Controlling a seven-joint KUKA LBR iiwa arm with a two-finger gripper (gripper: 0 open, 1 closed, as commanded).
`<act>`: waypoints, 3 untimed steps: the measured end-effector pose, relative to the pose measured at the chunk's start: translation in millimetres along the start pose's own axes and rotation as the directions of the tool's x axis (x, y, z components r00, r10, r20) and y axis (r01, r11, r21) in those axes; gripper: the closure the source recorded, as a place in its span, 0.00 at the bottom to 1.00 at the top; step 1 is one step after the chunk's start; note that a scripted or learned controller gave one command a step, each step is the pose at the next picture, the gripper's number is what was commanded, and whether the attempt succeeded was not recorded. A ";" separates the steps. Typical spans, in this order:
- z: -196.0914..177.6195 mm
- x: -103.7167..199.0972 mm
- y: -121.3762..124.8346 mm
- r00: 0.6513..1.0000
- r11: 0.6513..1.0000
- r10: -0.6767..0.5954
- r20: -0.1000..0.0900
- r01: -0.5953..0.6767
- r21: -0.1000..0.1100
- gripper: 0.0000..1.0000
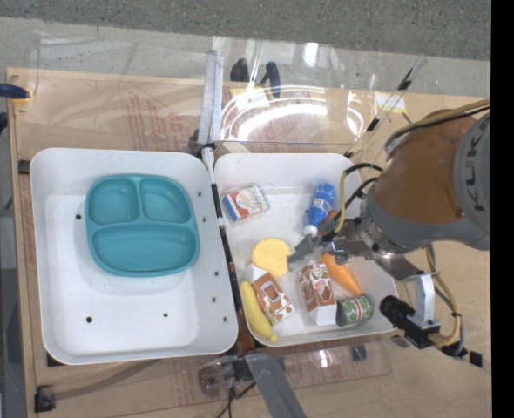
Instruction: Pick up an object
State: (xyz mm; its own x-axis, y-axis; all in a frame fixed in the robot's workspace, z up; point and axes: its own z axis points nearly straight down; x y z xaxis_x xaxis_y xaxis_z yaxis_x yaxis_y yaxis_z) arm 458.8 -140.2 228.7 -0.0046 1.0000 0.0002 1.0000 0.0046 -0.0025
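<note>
My claw (314,249) hangs low by the carrot (342,274). I cannot tell its state. I should go straight down on the carrot, away from the milk box (316,293).

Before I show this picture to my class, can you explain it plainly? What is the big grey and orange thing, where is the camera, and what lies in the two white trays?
The grey and orange thing is a robot arm, reaching in from the right. The single camera looks down at a slant from above the bench. The arm's gripper hangs low over the right bin, among toy groceries: a blue bottle, an orange carrot, a yellow round piece, a banana, two small cartons, a small box and a green can. The left bin holds a teal divided plate. I cannot tell whether the gripper holds anything.
</note>
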 end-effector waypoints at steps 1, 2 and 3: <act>44.2 -57.8 41.8 0.995 0.995 0.098 0.001 -0.098 0.001 0.00; 141.1 -116.2 63.6 0.997 0.997 0.082 0.001 -0.082 -0.001 0.00; 130.4 -118.4 62.9 0.997 0.997 0.079 0.003 -0.079 0.000 1.00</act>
State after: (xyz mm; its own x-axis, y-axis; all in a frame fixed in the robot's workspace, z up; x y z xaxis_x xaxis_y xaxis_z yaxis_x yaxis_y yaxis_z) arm 521.9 -258.3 98.2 0.0744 0.9972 -0.0029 0.9972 -0.0744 -0.0025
